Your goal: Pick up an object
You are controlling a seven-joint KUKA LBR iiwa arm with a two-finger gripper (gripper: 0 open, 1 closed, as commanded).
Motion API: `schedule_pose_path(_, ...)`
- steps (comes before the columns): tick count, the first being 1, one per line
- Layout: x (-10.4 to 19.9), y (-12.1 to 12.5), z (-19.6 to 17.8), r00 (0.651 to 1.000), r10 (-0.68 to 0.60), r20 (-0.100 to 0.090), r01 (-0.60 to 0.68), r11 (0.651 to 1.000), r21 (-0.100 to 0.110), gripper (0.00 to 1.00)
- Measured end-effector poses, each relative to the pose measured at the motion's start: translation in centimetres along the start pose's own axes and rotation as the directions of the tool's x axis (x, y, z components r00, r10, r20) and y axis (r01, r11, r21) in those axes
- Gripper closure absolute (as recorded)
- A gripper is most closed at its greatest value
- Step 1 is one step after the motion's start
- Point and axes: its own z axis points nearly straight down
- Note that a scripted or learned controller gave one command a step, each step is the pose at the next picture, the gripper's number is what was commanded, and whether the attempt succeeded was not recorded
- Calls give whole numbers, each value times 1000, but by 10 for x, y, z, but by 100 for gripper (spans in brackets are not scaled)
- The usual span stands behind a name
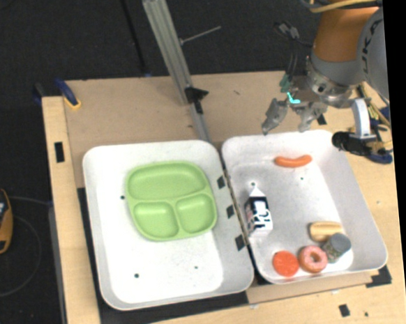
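tan wood makes up the surface (136, 107), carrying two white bins: the left bin (113, 269) holds a green divided plate (169, 199), and the right bin (353, 202) holds a sausage (292, 160) near its far edge, a milk carton (258, 213) by its left wall, and a tomato (285, 264), donut (312, 258), bread roll (324, 230) and grey block (337, 245) clustered at its near right corner. just beyond the right bin's far edge, above the sausage, the hand (291, 121) hangs with its fingers spread apart and nothing between them.

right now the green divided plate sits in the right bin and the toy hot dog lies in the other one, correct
Not quite. The camera view shows the green divided plastic plate in the left white bin, not the right. The orange toy hot dog lies in the other, right bin.
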Motion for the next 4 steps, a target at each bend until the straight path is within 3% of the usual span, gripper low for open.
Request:
schedule_pose_path(1, 0, 0, -1, 1000, 0, 0, 0, 1000, -2, 0)
schedule_pose_path(4, -12, -9, 156, 1000, 2, 2, -2, 1000, 2, 0)
